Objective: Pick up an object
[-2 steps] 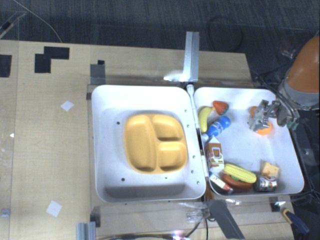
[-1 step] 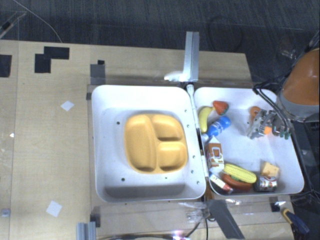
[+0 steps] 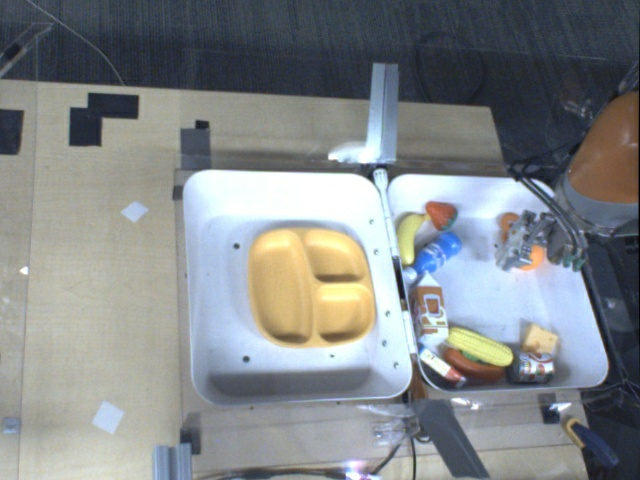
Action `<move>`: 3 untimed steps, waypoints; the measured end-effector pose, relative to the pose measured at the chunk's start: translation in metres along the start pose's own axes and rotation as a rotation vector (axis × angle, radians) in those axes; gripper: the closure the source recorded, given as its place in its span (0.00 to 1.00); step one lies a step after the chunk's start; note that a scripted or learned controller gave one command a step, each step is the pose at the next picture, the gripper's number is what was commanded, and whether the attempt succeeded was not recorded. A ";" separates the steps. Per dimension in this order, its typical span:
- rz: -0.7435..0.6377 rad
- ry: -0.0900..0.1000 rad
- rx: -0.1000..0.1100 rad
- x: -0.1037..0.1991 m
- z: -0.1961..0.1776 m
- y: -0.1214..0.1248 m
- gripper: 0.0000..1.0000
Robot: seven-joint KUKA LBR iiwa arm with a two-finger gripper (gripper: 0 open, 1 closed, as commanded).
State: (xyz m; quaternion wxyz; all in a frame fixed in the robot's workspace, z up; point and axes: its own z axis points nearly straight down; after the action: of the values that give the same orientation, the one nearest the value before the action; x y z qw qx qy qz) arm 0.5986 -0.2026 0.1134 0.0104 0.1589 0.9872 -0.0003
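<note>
Item: small orange object (image 3: 535,256), upper right of right bin (image 3: 480,298). Judged light, rigid, smooth toy; best taken across narrow middle. Sits directly at gripper (image 3: 525,243), touching or tucked under it; held or not, cannot tell. Claw state: cannot tell, mechanism cluttered. Others, well apart: banana (image 3: 409,234), blue bottle (image 3: 436,253), corn cob (image 3: 480,346), cheese wedge (image 3: 541,341).
</note>
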 end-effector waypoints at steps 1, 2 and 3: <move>0.000 0.001 0.000 0.000 0.000 0.000 0.00; 0.219 0.008 0.001 0.032 0.024 0.055 0.00; 0.407 0.014 0.016 0.001 0.025 0.101 0.00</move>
State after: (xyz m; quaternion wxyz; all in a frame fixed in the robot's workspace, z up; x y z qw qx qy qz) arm 0.6296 -0.1059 0.0884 0.0024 0.3553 0.9347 -0.0047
